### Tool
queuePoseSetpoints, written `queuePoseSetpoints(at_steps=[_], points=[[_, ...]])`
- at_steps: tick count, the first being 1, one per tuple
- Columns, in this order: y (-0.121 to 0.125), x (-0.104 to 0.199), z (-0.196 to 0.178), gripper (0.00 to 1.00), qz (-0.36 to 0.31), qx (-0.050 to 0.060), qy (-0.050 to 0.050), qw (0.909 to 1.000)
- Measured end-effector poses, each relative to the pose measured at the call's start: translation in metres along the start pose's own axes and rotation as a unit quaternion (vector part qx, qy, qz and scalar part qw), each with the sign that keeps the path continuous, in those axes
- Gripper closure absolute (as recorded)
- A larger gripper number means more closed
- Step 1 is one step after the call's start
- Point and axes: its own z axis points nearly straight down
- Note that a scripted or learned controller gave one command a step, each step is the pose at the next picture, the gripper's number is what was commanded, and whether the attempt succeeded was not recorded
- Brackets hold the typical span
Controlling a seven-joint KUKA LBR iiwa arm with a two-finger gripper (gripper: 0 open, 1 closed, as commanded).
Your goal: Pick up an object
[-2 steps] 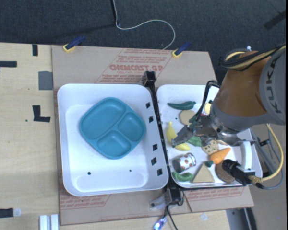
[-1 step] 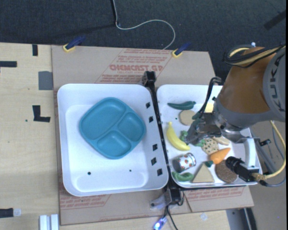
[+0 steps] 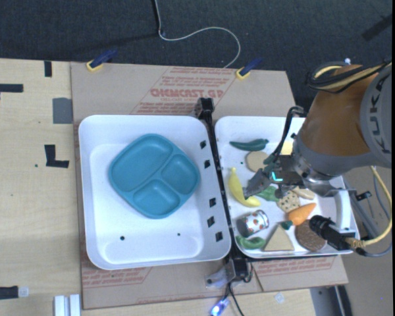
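Nearest me, my grey two-finger gripper (image 3: 258,188) hangs low in the right white bin (image 3: 237,125), beside a yellow plastic banana (image 3: 237,188); I cannot tell how its jaws stand.

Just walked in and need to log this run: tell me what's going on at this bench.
A grey KUKA arm reaches in from the right over the right bin, which holds a clutter of toy food: a banana, a green chili pepper, a carrot. Its gripper is down among them beside the banana, with nothing visibly held. The left bin holds a blue divided plate.
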Motion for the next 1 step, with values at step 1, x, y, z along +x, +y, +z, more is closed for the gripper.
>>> queuePoseSetpoints(at_steps=[1], points=[[0.0083,0.0085,-0.0034,0.0,0.0,-0.002,0.0,1.0]])
